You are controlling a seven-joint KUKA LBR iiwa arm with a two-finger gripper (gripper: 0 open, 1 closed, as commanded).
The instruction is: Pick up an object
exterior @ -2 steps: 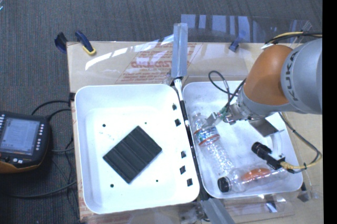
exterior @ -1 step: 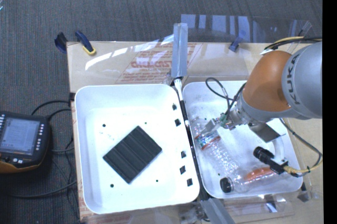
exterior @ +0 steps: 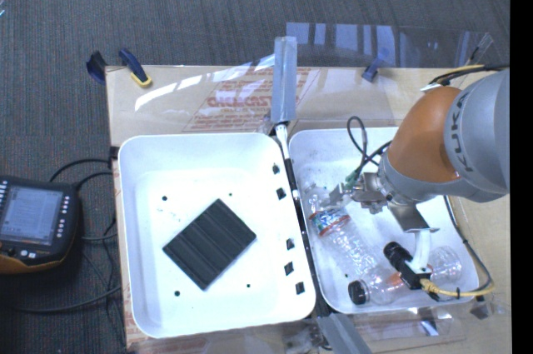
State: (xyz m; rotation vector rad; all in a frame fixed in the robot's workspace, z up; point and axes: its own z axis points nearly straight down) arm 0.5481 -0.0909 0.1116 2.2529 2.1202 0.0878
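A clear plastic bottle [exterior: 348, 248] with a red and blue label lies slantwise in the right bin [exterior: 321, 148], its black cap [exterior: 357, 291] toward the front edge. My gripper [exterior: 353, 192] hangs low over the right bin, just above and right of the bottle's labelled end. Nothing shows held in it. A black ribbed square pad [exterior: 209, 243] lies flat in the middle of the left bin [exterior: 141, 169]. The grey arm with its orange band [exterior: 425, 148] covers the right part of the right bin.
A clear rounded plastic item [exterior: 447, 261] rests at the right bin's front right. A grey post [exterior: 285, 86] stands behind the divider between the bins. Blue and yellow clamps [exterior: 133, 67] sit at the bench's back left, and a teach pendant [exterior: 33, 219] lies off the bench to the left.
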